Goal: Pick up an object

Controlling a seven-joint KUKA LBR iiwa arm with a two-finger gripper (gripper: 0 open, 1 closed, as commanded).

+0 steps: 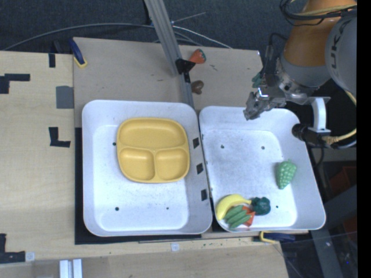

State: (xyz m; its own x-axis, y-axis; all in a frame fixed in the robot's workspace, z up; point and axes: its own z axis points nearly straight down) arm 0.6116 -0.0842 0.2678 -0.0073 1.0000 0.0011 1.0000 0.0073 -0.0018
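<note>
The right bin holds a light green bumpy fruit near its right wall. In its front corner lie a yellow banana, a green pod with a red piece and a dark green vegetable, all bunched together. My gripper hangs over the back rim of the right bin, far from all these objects. Its dark fingers point down and to the left, with nothing visible between them.
The left bin carries a yellow three-compartment plate. A grey metal post rises behind the bins, with a small orange clamp beside it. Blue-and-yellow tape lies on the bench at back left.
</note>
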